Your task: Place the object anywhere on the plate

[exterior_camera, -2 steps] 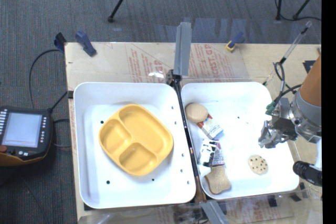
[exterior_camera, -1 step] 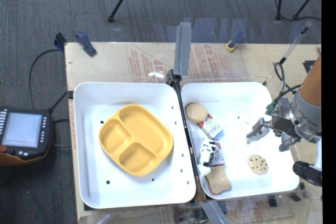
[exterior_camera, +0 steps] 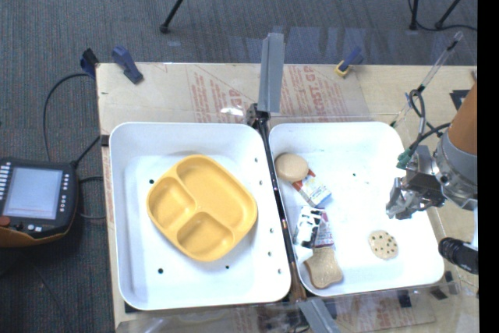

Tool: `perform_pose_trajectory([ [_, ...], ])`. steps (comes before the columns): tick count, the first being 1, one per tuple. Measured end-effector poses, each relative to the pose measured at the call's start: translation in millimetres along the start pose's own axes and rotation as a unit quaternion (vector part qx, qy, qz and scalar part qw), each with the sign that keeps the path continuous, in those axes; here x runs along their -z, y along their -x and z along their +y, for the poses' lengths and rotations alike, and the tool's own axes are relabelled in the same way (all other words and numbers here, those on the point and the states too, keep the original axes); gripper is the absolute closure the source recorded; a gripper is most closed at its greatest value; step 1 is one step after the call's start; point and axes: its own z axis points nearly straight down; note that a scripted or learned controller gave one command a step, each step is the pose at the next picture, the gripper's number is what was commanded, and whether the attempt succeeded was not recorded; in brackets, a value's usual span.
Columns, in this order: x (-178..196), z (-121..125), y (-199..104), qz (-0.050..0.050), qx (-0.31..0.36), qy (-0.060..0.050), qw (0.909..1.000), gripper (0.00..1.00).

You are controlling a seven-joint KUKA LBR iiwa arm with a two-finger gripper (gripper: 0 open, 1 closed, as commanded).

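Cookie [exterior_camera: 383, 245], round and speckled with dark chips, lies flat on the floor of the right bin [exterior_camera: 366, 143], near its front right corner. The gripper [exterior_camera: 401, 204] hangs just above and to the right of it, over the bin's right side; whether it is parted or closed I cannot tell, and nothing shows in its grasp. The yellow plate [exterior_camera: 202, 207], with three compartments, sits in the left bin [exterior_camera: 125, 207], well apart from the cookie.
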Motion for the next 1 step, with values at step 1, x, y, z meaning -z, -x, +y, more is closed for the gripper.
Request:
perform_pose_trajectory([
  [1,-0.2,-0.1,-0.1,0.000,0.000,0.000,1.0000,0.00],
])
